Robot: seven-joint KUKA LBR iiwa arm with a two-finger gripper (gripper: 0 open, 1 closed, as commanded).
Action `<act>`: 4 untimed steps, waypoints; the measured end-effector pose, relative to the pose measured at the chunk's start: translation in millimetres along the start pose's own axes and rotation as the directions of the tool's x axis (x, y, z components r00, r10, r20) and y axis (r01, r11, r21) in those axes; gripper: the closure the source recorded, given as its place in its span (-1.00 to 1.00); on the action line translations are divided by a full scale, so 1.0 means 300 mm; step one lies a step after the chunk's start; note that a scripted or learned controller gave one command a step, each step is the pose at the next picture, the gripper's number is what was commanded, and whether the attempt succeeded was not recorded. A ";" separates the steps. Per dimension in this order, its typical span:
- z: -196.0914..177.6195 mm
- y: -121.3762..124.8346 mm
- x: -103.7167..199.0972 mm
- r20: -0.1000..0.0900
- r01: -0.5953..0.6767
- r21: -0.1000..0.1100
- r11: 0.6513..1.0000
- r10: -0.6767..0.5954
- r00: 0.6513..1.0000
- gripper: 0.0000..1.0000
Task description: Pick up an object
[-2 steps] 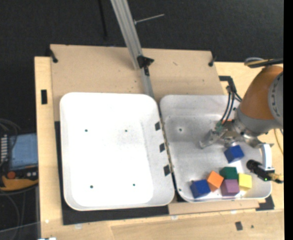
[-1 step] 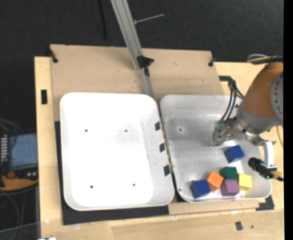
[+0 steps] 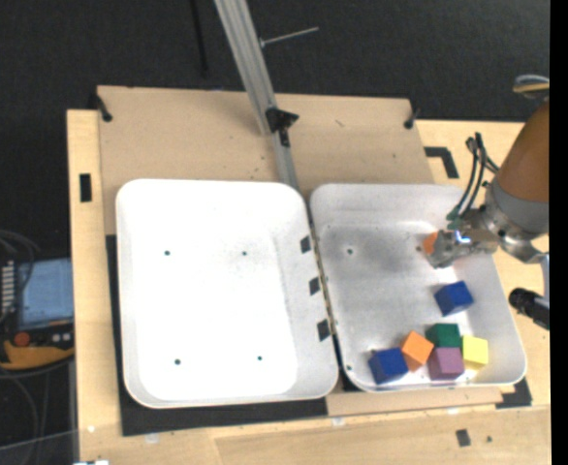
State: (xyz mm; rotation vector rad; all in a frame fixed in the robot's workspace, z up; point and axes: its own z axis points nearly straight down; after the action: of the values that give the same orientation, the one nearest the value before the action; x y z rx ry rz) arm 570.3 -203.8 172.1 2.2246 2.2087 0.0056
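Observation:
My gripper [image 3: 445, 250] is low over the right bin [image 3: 362, 221], near its far right side, with the arm coming in from the right. A small orange object [image 3: 428, 244] shows right at the gripper's left edge, partly hidden by it; whether it is gripped I cannot tell. A blue cube [image 3: 454, 296] lies just in front of the gripper. Along the bin's near edge sit a blue cube [image 3: 389, 364], an orange cube [image 3: 418, 348], a green cube [image 3: 446, 334], a purple cube [image 3: 446, 361] and a yellow cube [image 3: 475, 351].
The left bin [image 3: 139, 289] stands beside the right one, their rims touching. A slanted metal rail [image 3: 250, 61] runs from the top of the view down to the bins' shared far corner. Cables and a small box [image 3: 42, 294] lie left of the bench.

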 end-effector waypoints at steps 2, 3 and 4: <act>-0.193 0.024 0.190 -0.003 0.016 0.003 1.000 -0.016 1.000 1.00; -0.166 0.022 0.365 -0.003 0.014 0.006 1.000 -0.014 1.000 1.00; -0.211 0.033 0.527 -0.004 0.015 0.004 1.000 -0.015 1.000 1.00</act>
State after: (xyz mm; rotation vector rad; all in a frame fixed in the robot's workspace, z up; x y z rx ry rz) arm 580.8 -45.6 235.2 2.2116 2.2295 0.0057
